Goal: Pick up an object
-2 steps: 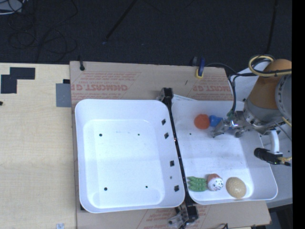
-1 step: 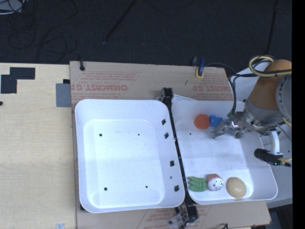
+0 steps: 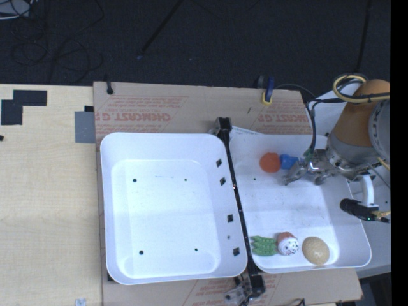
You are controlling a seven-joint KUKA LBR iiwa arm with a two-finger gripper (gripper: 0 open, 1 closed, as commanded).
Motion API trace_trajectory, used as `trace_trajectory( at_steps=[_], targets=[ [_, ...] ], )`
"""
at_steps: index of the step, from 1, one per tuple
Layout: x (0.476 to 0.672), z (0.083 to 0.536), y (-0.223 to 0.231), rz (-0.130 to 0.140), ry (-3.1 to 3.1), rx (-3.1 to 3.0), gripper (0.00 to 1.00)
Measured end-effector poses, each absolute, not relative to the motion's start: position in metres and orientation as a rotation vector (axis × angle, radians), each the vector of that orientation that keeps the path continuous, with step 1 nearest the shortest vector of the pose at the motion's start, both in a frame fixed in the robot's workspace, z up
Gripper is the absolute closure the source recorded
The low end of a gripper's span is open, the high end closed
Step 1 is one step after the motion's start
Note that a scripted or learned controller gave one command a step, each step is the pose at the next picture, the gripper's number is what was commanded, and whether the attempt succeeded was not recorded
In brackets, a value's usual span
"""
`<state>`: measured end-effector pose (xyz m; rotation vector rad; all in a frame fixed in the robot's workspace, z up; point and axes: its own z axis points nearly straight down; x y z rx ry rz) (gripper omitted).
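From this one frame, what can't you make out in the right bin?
- Gripper, camera view: fingers too small and blurred against the bin to read their state.
- Blue object: partly hidden by the gripper; shape and contact unclear.
- Small white object: too small to identify; red and dark markings only.
- Arm: cut off toward the right of the view.

**Objects in the right bin**

Five small items are lying in the right bin (image 3: 357,260). An orange ball (image 3: 270,162) is sitting near the far wall, with a blue block (image 3: 289,161) touching its right side. Along the near wall, a green knobbly piece (image 3: 262,245) is lying flat; just beside it a round white item with red top and dark dots (image 3: 287,244) is resting, and a tan egg-shaped item (image 3: 315,250) is lying at the row's right end.
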<state>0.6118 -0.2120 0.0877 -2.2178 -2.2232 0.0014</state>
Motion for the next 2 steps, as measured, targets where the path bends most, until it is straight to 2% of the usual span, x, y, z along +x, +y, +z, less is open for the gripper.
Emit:
trace_trajectory(
  at_steps=[2],
  targets=[
    [0.6118,0.0877,-0.2120,0.001,-2.223,-2.218,0.00]
  ],
)
